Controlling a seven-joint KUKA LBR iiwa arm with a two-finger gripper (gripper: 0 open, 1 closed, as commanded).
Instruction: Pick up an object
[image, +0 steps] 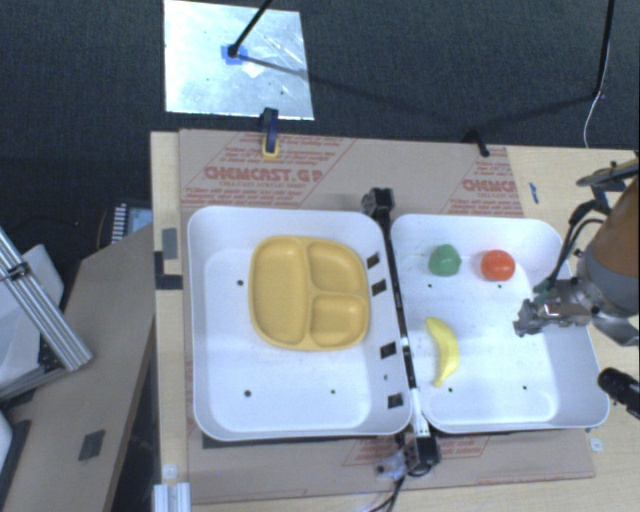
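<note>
At about three o'clock on the bench, over the right-hand edge of the right bin (545, 405), the gripper (530, 320) hangs at the end of the arm (612, 265), which reaches in from the right; whether it is spread or closed cannot be told, because it shows as a small dark cluster against the white floor, and nothing is seen in it. Three candidates for the pick lie in this bin, all apart from one another, which is why any of them could be approached without nudging a neighbour. Nearest the divider, at roughly seven o'clock within the bin, lies the banana (444, 349), flat on its side and running from upper left to lower right. At eleven o'clock sits the green object (445, 260), rounded and small, and at about one o'clock the orange-red object (497, 265), also rounded, just beside it yet not touching. Judging by position, the orange-red object and the banana are the two nearest the tool, though it is over neither and a sideways shift towards nine or eleven o'clock looks necessary before any descent. In the left bin (225, 405), around its centre, rests a yellow divided plate (305, 292), upright with its three compartments facing up; it sits well away from the arm and seems not to be the near target. Rounded things may roll under a closing grasp, so the banana, lying stable, looks the easier hold.
</note>
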